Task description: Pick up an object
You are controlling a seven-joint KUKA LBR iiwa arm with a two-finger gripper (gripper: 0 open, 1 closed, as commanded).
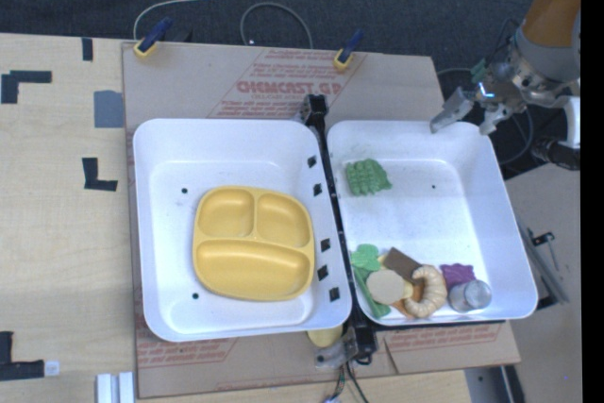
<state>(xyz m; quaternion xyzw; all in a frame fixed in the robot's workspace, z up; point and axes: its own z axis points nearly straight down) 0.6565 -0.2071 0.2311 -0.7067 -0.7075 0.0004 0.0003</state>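
Note:
My gripper (469, 118) hangs above the far right rim of the right bin (495, 170), its two fingers spread open with nothing between them. A green leafy piece (366, 176) lies alone in the far left part of that bin. Along the near edge sits a cluster: a green piece (365, 257), a brown block (402, 263), a beige disc (384, 286), a tan ring (428, 288), a purple piece (458, 275) and a grey metal piece (469, 295). The gripper stands well apart from all of them.
The left bin (156, 156) holds a yellow divided plate (253, 243). Black clips run down the seam between the bins (321, 203). Two blue and yellow clamps (151, 38) hold the cardboard base at the back. Cables lie behind on the dark floor.

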